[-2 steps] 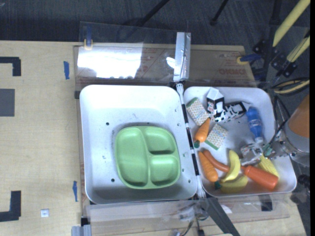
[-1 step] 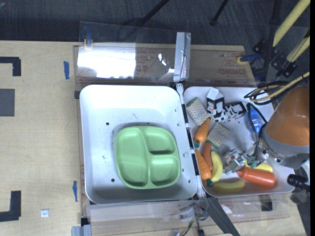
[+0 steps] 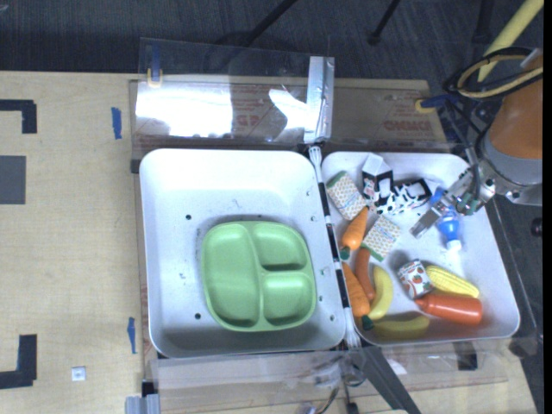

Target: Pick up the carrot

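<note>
One carrot (image 3: 354, 229) lies tilted by the left wall of the right bin (image 3: 504, 270), its green end pointing down. A longer carrot (image 3: 354, 289) lies below it along the same wall, with a red-orange stick (image 3: 364, 267) beside it. My gripper (image 3: 472, 191) hangs over the bin's upper right side, beneath the grey wrist and orange band (image 3: 522, 123). It sits well to the right of both carrots, near a blue and white bottle (image 3: 448, 228). Nothing shows in its grasp.
The right bin also holds two bananas (image 3: 385, 290), a corn cob (image 3: 452, 280), a fat orange-red piece (image 3: 449, 307), a small can (image 3: 414, 276), wafers (image 3: 347, 197) and a cow-patterned toy (image 3: 402, 199). A green divided plate (image 3: 257, 274) lies in the left bin (image 3: 172, 197).
</note>
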Action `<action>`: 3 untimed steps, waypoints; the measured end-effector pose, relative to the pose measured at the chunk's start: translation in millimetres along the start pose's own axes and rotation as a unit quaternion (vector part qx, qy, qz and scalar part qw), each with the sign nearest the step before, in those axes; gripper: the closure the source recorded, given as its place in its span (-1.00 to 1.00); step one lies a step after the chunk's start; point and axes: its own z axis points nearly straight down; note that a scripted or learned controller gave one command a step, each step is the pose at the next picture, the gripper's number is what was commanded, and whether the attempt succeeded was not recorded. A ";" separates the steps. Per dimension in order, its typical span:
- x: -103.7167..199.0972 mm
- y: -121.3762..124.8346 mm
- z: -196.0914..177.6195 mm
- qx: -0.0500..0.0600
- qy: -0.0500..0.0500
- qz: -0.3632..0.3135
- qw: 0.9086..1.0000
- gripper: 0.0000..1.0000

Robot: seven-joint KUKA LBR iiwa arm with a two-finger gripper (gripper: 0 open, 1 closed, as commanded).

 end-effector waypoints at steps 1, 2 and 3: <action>45.7 -26.6 69.3 0.001 0.001 -0.075 0.997 -1.00; 85.0 -8.1 91.7 0.000 -0.001 -0.215 0.977 -1.00; 50.0 -80.0 74.0 0.001 0.001 -0.239 0.971 -1.00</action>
